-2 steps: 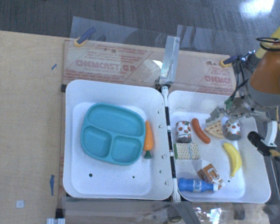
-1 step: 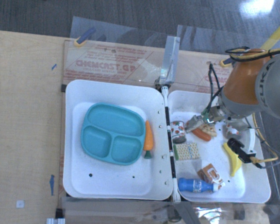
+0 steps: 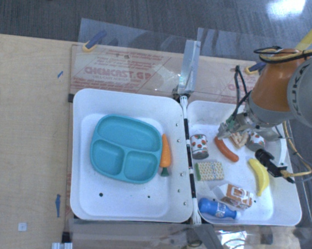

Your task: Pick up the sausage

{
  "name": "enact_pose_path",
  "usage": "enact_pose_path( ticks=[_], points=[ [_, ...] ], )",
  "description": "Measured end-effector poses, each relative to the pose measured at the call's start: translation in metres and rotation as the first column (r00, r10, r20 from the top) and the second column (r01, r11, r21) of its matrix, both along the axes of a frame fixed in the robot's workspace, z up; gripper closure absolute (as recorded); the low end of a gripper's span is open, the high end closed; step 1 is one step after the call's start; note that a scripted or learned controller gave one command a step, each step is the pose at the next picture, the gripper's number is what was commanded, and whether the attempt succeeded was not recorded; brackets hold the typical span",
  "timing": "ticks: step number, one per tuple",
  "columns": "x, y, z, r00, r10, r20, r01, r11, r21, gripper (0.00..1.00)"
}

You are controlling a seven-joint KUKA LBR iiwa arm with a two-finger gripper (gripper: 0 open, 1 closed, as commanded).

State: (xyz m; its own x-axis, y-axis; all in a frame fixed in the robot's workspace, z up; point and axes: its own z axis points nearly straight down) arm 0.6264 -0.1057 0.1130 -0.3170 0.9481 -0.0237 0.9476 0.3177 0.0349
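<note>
Camera view, fixed overhead, slanted; entries listed near edge to far.

Right bin (image 3: pixel 292 214), near end: blue bottle (image 3: pixel 217 209) lying on its side; small orange-and-white carton (image 3: pixel 239 196) just behind it.

Right bin, middle: waffle-textured block (image 3: pixel 210 170); banana (image 3: pixel 259 176) toward the right wall; red-spotted can (image 3: pixel 198 145) near the divider.

Sausage (image 3: pixel 227 149): red-orange, lying flat on the bin floor at a slant, upper end toward the arm, lower end toward the banana. Can stands near on one side; a small pale item, possibly toy bread, lies just beyond its upper end.

Gripper (image 3: pixel 234 126): at the sausage's upper end, low over the bin, beneath the orange-banded wrist. Whether its fingers are open or closed cannot be told; the wrist and cabling mask them. Nothing visibly held.

Left bin (image 3: pixel 79 196): teal divided plate (image 3: pixel 125 148); carrot (image 3: pixel 166 152) beside its right edge. Neither matters here.

Handling note, as judgement: shift toward the sausage's middle rather than its end, turn the wrist so the jaws close across the short width, and descend fully to the floor. A grip at the tip would likely let it slide out. Stay clear of the pale item and the can.
</note>
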Motion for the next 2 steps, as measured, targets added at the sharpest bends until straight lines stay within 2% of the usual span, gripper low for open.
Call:
enact_pose_path(
  ticks=[1, 2],
  points=[
    [-0.001, 0.000, -0.001, 1.000, 0.000, -0.002, 0.000, 1.000, 0.000, 0.00],
    [0.001, 0.000, 0.010, 1.000, 0.000, 0.002, 0.000, 1.000, 0.000, 1.00]
  ],
)
